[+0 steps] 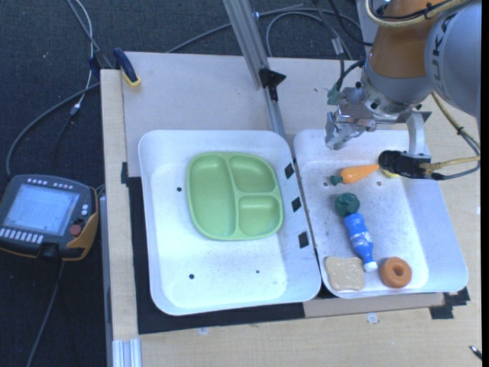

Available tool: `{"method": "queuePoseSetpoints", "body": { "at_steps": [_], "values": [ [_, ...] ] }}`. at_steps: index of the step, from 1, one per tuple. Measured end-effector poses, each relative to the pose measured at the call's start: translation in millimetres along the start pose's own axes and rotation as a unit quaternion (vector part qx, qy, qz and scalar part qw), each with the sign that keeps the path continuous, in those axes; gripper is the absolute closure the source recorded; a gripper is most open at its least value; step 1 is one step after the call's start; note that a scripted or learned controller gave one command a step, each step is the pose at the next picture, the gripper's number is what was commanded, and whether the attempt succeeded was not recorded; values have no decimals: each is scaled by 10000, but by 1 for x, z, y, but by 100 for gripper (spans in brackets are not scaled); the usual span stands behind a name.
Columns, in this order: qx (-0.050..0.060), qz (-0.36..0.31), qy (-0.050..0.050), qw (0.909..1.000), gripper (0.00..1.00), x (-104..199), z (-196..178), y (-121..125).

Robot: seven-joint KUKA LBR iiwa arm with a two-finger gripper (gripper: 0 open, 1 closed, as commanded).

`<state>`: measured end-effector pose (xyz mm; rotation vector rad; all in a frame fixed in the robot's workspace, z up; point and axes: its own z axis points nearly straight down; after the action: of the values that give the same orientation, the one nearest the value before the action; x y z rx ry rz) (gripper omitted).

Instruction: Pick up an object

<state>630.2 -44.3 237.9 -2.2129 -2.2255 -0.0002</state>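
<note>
We judge the reach still under way: the claw (338, 134) hangs empty above the toy carrot (357, 173), how far parted we cannot tell; next it must drop onto that carrot and close.

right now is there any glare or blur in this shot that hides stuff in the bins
Camera view: bright glare on the arm's orange band and some washout on the white right bin; the carrot, blue bottle and green tray read clearly; the gripper is slightly soft, with a faint shadow below it.
</note>
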Motion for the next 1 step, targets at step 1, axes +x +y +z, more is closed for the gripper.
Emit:
{"method": "queuePoseSetpoints", "body": {
  "at_steps": [1],
  "values": [
    [5,1,-2,10000,100,56,14,-6]
  ]
}}
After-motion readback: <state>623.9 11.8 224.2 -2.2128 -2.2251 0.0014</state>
